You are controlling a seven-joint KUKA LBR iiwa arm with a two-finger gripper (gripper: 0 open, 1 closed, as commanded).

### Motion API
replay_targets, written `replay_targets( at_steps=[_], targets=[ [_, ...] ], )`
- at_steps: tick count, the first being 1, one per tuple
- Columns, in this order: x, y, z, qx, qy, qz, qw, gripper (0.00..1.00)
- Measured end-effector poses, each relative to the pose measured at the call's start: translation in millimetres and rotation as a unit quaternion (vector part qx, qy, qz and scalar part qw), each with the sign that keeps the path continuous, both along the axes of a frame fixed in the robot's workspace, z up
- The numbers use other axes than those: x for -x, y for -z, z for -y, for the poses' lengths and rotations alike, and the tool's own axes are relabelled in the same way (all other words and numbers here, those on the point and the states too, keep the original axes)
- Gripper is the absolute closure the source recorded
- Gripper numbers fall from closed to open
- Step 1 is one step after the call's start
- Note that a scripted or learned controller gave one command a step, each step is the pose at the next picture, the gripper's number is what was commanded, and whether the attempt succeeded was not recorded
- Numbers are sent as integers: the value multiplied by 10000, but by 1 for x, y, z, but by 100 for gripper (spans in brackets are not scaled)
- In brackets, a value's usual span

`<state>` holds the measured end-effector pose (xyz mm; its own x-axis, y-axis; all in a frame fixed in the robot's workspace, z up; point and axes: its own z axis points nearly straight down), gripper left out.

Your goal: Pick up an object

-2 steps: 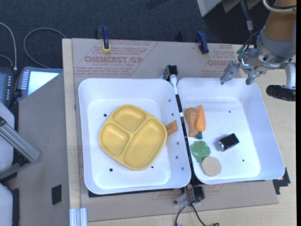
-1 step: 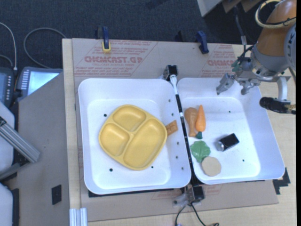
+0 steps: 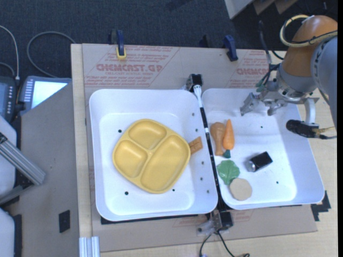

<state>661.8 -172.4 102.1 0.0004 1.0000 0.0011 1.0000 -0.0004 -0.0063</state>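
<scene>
Nearest us in the right bin [image 3: 308,159] lay a tan disc [image 3: 241,189], which we judged light, stiff and best pinched across its edges, while the gripper [image 3: 262,104] hung spread and empty above the bin's far corner.

The plate [image 3: 152,155] lies in the left bin [image 3: 102,111]. Right of it, in the right bin [image 3: 305,159], sit carrot [image 3: 229,134], leaf [image 3: 228,171], disc [image 3: 240,189] and box [image 3: 261,161].
</scene>
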Motion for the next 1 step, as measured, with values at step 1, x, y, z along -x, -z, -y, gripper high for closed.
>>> replay_targets(
  at_steps=[1],
  targets=[
    [-2,-16,0,12,-5,44,10000,100]
  ],
)
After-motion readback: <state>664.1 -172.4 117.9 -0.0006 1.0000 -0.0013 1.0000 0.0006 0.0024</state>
